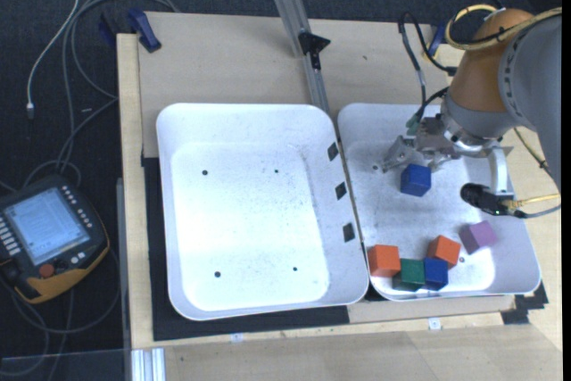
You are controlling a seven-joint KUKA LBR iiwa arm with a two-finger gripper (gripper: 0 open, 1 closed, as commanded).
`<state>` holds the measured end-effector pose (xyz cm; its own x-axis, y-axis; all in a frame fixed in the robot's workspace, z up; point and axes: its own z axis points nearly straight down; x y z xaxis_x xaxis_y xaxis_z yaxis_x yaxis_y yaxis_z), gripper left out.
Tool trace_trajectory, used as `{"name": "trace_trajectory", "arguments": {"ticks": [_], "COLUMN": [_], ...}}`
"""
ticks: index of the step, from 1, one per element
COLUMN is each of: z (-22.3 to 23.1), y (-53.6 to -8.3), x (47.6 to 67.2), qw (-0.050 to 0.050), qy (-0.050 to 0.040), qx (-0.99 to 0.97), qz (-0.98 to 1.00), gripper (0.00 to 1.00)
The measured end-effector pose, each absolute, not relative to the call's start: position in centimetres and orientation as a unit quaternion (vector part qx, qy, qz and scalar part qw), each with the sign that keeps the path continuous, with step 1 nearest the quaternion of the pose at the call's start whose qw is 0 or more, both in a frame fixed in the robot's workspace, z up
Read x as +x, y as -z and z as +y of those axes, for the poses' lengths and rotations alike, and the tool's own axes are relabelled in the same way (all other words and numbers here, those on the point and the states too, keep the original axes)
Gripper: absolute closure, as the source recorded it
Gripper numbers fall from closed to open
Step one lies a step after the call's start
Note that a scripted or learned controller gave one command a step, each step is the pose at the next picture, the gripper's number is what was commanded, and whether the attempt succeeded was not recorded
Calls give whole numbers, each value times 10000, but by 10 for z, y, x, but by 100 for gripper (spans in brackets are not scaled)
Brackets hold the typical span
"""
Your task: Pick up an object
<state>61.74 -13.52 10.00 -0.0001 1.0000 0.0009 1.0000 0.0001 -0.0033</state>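
My gripper (416, 158) hangs over the middle of the right bin (375, 128), and its two fingers stand spread apart, so it is open. A blue cube (416, 181) sits just below the fingertips, toward the front of the bin; I see no finger pressed against its sides. Along the bin's front edge lie an orange cube (384, 259), a green cube (411, 272), a second blue cube (435, 272) and another orange cube (444, 250). A purple cube (481, 235) rests at the front right.
The left bin (241, 210) lies beside the right one, with black clips along the shared wall. A metal post (294, 4) rises behind the bins. Cables hang off the wrist at right. A teach pendant (45, 232) lies off the bench at left.
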Motion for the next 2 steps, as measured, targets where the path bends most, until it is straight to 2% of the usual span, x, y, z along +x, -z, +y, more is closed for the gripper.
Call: {"name": "trace_trajectory", "arguments": {"ticks": [1, 2], "z": [-90, -85], "y": [-100, -100], "x": [590, 575], "qw": [26, 20], "qy": [-4, -10], "qx": [-7057, -7072], "qz": [-7085, -7070], "gripper": [0, 0]}}
